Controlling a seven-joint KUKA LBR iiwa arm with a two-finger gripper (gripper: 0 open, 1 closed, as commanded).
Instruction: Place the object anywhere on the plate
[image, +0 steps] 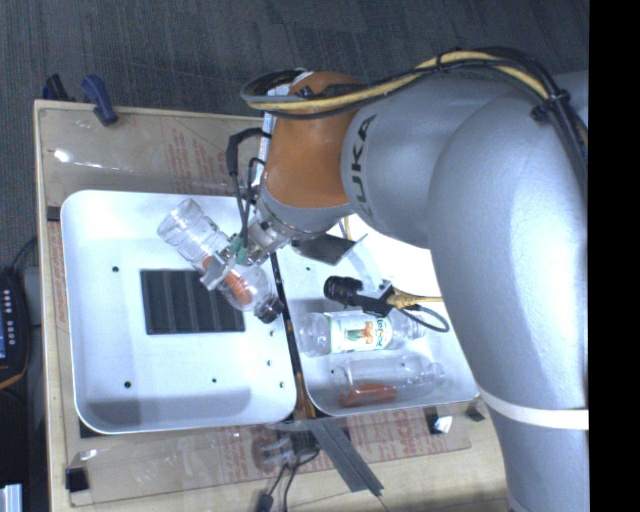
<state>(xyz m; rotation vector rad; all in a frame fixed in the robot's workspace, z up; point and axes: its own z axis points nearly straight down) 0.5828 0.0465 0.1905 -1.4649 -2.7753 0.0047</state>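
Bottle (215, 255) clear, orange cap, in claw (238, 262) | left bin (100, 330) | arm (400, 150) reads KUKA

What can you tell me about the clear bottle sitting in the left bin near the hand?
The clear bottle looks like transparent plastic, lying on its side at a slant in the left bin, its wide base toward the upper left. Something orange shows inside or behind its lower-right end, where the hand meets it. It lies just above the dark ribbed plate. Whether it is gripped cannot be told.
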